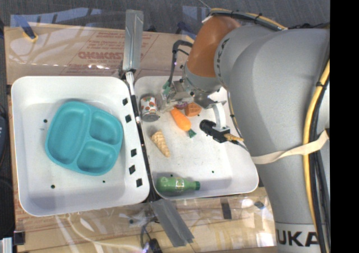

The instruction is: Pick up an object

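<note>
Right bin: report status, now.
Gripper low at right bin's far end, grip unclear. Carrot and can close by. Bottle, cone lie apart.

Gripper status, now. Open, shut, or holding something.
Gripper: cannot be told. It sits low in the right bin, just beside the carrot and the small can.

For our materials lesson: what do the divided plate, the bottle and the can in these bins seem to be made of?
Plate: likely moulded plastic, matte teal, one even colour with soft rounded dividers.
Bottle: probably plastic, glossy green, with bright highlights along its side; glass cannot be ruled out.
Can: looks like metal, with a pale shiny rim around a printed label, though it may be a toy copy.
</note>
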Controlling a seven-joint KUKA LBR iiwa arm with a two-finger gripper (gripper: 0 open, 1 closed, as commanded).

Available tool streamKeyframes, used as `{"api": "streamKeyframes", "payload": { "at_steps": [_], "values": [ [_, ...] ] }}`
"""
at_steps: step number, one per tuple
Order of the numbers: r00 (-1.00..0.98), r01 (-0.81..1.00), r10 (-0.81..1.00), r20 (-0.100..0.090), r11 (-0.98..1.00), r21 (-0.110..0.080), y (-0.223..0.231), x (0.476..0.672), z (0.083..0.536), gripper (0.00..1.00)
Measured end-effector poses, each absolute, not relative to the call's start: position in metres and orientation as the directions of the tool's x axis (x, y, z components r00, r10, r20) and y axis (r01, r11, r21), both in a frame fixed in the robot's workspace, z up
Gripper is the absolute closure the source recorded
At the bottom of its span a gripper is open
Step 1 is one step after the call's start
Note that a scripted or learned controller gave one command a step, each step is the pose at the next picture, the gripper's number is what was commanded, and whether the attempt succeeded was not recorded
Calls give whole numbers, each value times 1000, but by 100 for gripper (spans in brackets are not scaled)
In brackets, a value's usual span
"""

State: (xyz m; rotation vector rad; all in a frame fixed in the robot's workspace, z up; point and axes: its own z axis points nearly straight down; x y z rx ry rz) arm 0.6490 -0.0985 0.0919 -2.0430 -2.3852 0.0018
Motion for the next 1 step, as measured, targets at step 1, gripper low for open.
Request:
{"api": "streamKeyframes", "payload": {
  "at_steps": [1],
  "values": [
    [-462,887,887,-3,462,4,-84,572,196,100]
  ]
}}
